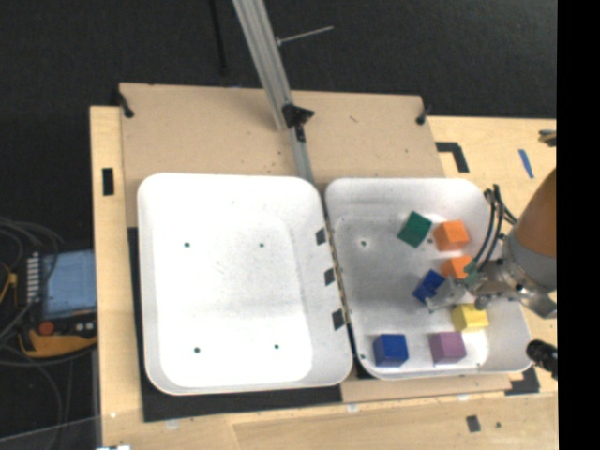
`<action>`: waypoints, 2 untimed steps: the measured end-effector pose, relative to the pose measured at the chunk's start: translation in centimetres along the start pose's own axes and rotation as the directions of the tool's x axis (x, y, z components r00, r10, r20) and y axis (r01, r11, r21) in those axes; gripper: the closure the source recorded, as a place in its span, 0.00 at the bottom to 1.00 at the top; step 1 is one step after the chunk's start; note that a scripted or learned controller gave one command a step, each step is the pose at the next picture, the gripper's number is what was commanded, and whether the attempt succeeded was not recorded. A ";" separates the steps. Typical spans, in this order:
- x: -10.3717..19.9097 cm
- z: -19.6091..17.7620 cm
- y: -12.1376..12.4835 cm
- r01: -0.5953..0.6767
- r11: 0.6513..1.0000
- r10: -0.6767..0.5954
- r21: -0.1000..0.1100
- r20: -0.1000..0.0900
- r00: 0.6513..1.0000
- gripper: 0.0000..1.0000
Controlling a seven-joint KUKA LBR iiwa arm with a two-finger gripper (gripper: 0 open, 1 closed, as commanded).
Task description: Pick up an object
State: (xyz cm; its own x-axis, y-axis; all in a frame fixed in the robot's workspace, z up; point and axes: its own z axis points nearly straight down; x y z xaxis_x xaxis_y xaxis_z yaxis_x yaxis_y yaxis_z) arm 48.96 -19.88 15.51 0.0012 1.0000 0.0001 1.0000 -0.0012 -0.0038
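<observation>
Gripper (466,289) is seen low over the right bin (375,200) near its right edge, among the blocks; its state cannot be told. Touching it are a yellow block (472,319) and a small orange block (457,266), with a dark blue block (429,285) beside.

Single fixed camera above bench (103,251), angled down, covering both bins (150,279).

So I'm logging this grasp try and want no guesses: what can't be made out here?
- Gripper: its tip is a small blur among the blocks; open, shut or holding, cannot tell.
- Lower orange block: partly behind cables.
- Dark blue block: too blurred to tell if the gripper touches it.
</observation>
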 end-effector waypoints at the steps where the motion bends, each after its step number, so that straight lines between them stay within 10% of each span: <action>1: -0.4 2.6 0.6 0.002 1.000 -0.001 -0.024 0.011 1.000 0.00; 2: -0.6 1.7 0.7 -0.007 1.000 0.007 -0.030 0.014 1.000 1.00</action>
State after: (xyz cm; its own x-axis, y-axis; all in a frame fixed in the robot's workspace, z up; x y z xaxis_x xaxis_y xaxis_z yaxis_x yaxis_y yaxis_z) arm 49.68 -20.49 13.83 0.0085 0.9999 -0.0140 0.9996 -0.0081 0.0266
